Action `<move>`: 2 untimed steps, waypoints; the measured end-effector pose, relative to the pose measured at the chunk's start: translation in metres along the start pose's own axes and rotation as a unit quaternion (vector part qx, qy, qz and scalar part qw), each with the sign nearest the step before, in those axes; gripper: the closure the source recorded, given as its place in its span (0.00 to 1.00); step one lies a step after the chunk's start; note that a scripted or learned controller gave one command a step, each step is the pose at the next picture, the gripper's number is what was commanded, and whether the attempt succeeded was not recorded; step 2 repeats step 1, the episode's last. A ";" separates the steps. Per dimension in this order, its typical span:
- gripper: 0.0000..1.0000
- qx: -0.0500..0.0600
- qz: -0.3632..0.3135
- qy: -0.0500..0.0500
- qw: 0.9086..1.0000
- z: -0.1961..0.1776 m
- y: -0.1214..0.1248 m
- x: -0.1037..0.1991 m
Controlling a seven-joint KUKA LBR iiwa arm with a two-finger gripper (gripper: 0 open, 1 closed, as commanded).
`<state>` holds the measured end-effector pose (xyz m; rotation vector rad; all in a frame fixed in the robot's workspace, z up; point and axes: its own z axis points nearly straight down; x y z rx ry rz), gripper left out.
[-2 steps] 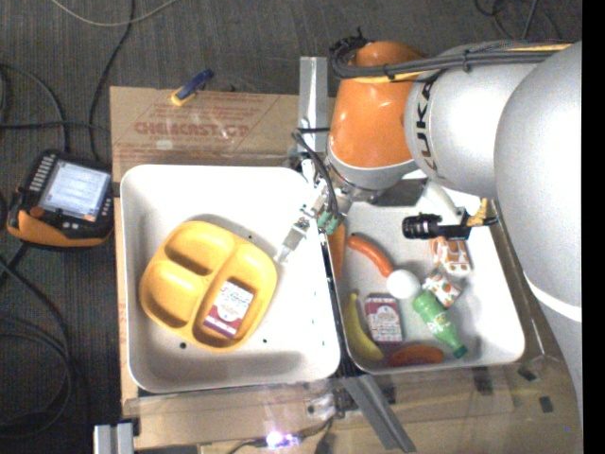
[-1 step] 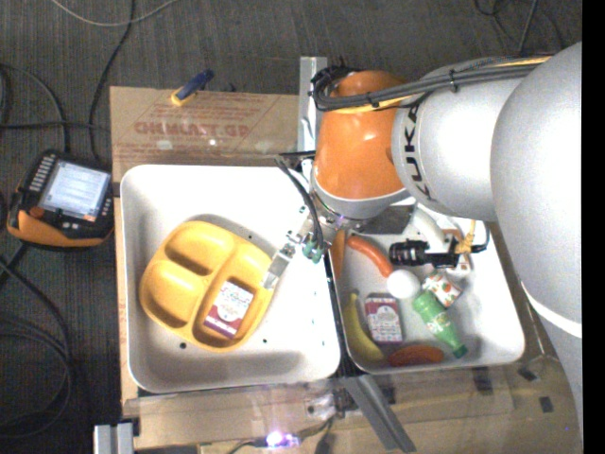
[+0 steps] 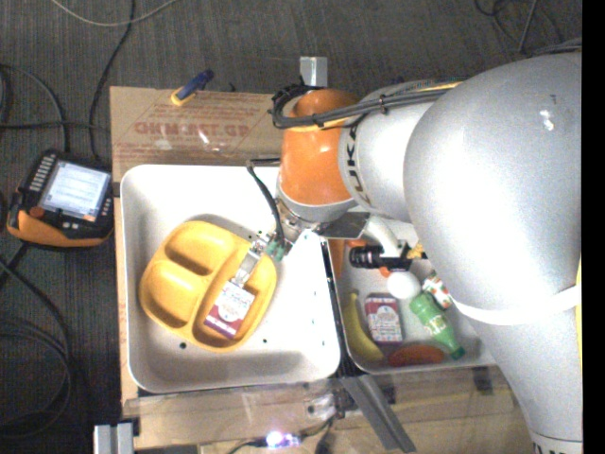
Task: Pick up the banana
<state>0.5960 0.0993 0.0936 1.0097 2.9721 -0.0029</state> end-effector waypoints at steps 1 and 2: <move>0.00 0.003 0.079 0.002 0.997 -0.087 -0.037 -0.006; 0.00 0.003 0.079 0.002 0.997 -0.087 -0.037 -0.006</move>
